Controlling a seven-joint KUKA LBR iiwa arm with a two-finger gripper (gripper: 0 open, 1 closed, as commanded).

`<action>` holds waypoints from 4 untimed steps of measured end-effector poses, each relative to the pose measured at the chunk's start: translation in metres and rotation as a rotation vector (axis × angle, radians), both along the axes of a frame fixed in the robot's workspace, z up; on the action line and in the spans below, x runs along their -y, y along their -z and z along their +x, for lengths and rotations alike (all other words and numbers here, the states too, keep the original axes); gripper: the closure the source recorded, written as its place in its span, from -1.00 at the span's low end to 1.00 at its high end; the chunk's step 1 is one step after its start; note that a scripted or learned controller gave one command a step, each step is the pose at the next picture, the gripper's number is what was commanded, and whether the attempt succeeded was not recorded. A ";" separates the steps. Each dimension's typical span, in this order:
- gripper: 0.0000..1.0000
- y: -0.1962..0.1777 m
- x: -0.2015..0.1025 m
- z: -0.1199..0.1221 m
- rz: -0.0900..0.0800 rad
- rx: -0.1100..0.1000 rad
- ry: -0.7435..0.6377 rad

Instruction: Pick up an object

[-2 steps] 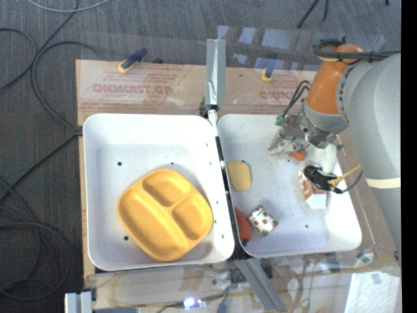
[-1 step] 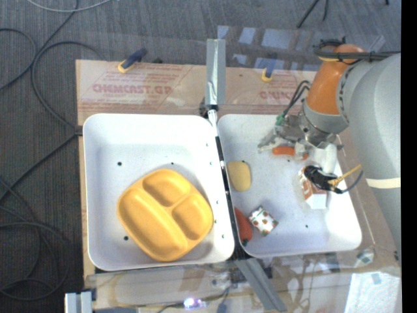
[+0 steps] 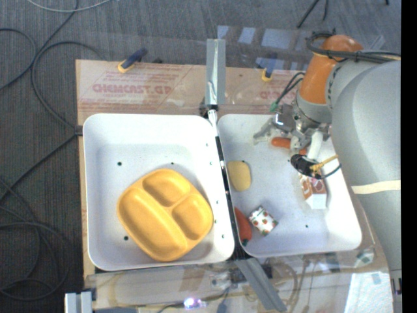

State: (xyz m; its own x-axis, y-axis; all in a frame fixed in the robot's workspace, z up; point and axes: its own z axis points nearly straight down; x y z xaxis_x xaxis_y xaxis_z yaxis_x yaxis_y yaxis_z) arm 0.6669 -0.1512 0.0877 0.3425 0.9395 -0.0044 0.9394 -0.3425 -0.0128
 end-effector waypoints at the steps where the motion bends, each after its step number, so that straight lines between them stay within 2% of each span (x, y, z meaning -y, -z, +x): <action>1: 1.00 -0.011 0.000 0.002 -0.008 0.008 -0.001; 2: 1.00 -0.095 -0.094 -0.027 -0.002 0.010 0.122; 3: 1.00 -0.016 -0.028 -0.003 -0.006 0.009 0.359; 4: -1.00 -0.015 -0.023 -0.006 -0.012 -0.002 0.365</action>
State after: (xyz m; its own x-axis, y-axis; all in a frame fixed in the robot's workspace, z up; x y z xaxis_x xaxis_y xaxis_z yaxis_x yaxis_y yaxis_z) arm 0.6607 -0.1283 0.1023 0.6553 0.7552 -0.0153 0.7552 -0.6554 -0.0088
